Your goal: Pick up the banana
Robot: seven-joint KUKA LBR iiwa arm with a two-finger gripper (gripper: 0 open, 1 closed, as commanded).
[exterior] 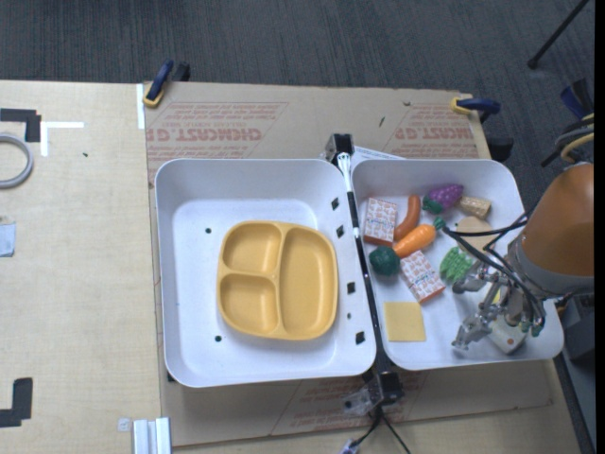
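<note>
Pale yellow, elongated plastic banana (480, 242): only a short stretch is seen, lying flat in the right white bin (444, 356), toward its right side; the remainder is hidden, so identification is uncertain.

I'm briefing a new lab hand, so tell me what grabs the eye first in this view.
The yellow divided tray stands out first, sitting alone in the left bin. Next comes the cluster of toy food in the right bin: a carrot, a sausage, purple grapes and a yellow cheese slice. At the right bin's near right corner, the arm's gripper is lowered amid trailing cables.
</note>
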